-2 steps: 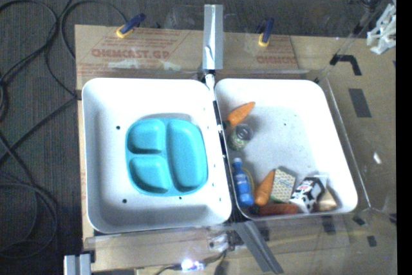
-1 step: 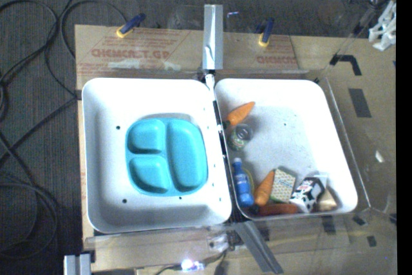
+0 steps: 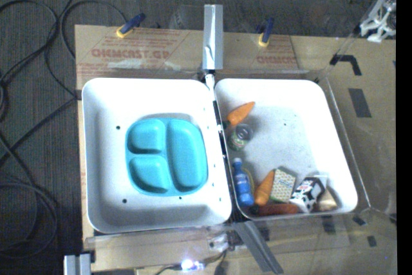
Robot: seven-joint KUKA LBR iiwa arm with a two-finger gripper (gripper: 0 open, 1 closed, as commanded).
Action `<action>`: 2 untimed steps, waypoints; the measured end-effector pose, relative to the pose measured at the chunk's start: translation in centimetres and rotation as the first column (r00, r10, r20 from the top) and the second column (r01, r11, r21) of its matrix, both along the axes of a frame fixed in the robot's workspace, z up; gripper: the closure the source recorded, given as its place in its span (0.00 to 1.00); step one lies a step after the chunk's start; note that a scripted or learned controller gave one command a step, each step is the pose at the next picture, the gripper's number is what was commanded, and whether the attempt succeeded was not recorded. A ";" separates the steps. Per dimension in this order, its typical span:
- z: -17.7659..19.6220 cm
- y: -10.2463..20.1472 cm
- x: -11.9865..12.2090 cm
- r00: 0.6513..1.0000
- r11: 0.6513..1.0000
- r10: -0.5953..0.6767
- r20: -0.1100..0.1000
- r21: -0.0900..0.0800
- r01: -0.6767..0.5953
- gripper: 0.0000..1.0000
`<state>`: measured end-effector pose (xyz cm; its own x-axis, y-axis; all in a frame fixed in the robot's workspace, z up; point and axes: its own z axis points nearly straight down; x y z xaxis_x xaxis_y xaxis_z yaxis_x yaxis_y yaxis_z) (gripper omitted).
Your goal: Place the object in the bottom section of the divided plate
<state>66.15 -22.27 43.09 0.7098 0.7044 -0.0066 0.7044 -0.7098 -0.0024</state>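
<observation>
Up in the far right corner of the view, well away from both bins, the gripper (image 3: 380, 15) shows as a pale, blurred shape beyond the bench edge; I cannot tell whether it is spread or pressed together, and nothing can be seen in its grasp

Over in the left bin (image 3: 96, 138) the teal divided plate (image 3: 168, 154) lies flat near the middle, with two small sections along its left side, one above the other, and one long section on its right

The loose objects all lie in the right bin (image 3: 302, 113). An orange carrot (image 3: 241, 113) rests near that bin's left wall towards the top, tilted, and just below it stands a small round jar (image 3: 241, 136). Lower down, a blue bottle (image 3: 242, 183) lies along the left wall. Beside the bottle a second carrot (image 3: 264, 187) leans at a slant, touching a speckled packet (image 3: 282, 185). Along the bottom wall a dark red item (image 3: 278, 208) lies flat, too small to name, and next to it sits a black-and-white carton (image 3: 309, 194) with a tan piece (image 3: 327, 202) at its right

Behind the bins, two clamps (image 3: 131, 24) with blue and yellow handles grip the cardboard sheet (image 3: 148, 51) under them
</observation>
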 end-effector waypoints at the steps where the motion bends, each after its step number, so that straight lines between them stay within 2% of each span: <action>1: -0.1 1.7 -1.5 0.886 0.886 -0.463 -0.001 -0.002 0.463 1.00; 2: -0.1 7.3 -1.6 0.844 0.844 -0.537 -0.001 0.000 0.537 1.00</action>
<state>64.60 -15.00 43.01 0.9770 0.2131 -0.0073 0.2131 -0.9770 -0.0027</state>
